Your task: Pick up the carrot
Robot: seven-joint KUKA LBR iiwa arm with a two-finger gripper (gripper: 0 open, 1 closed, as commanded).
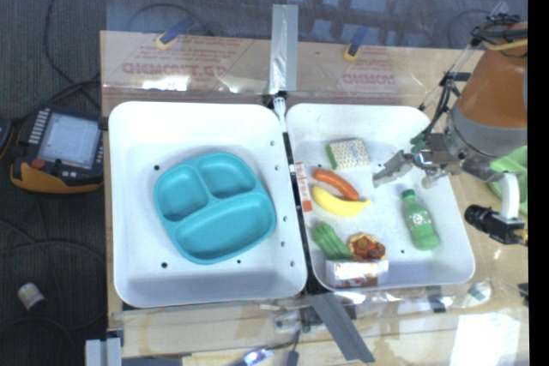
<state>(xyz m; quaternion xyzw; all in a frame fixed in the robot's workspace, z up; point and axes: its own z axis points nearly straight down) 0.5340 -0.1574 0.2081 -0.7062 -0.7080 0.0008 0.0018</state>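
At the far left we see a handheld pendant (58, 148) lying on the dark carpet, its screen washed out so nothing on it can be read. The bench (214, 69) carries two shallow white bins. The left bin (129, 270) holds a smooth turquoise plate (215, 204) with three compartments, its rounded rim glossy like moulded plastic.

In the right bin (455, 266), the carrot (335, 182) lies near the left wall, just above a banana (340, 202) and touching or nearly touching it. The carrot is a smooth orange-red rod whose long axis runs from upper left to lower right; we cannot make out which end is the tip. Above it sits a small speckled block (348, 153) with a green edge. Below the banana we see a ribbed green vegetable (330, 240), a red-and-yellow item (367, 247) too blurred to name, and a pale box (355, 273) partly cut off by the bin's front rim. Farther right a green bottle (419, 219) lies with its cap pointing up.

The gripper (396, 168) hangs over the bin, well apart from the carrot. Its jaws stand apart with nothing between them. The arm's grey body and orange band (497, 86) are cut off at the right.
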